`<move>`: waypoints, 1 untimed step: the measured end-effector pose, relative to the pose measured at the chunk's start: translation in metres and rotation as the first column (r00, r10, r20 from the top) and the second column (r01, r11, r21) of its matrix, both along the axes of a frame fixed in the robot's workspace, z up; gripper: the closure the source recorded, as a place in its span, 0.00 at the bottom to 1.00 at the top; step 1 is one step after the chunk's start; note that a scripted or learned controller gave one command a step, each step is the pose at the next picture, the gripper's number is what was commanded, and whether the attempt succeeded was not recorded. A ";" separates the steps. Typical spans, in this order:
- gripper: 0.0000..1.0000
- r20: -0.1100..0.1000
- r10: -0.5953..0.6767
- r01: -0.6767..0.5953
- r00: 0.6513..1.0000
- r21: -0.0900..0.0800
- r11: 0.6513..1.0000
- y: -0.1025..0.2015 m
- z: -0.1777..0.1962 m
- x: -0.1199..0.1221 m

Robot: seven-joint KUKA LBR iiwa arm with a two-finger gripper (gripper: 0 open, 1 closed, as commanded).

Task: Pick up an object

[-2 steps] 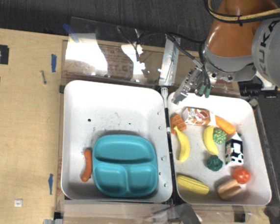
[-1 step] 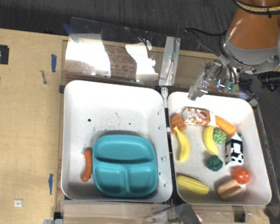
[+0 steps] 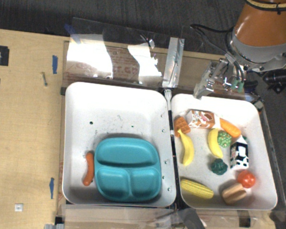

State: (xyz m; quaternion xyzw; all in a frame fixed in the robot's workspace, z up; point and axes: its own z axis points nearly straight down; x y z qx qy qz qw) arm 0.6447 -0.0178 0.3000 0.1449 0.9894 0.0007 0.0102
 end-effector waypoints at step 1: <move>1.00 -0.010 0.087 -0.087 0.996 0.000 0.996 -0.019 0.011 -0.005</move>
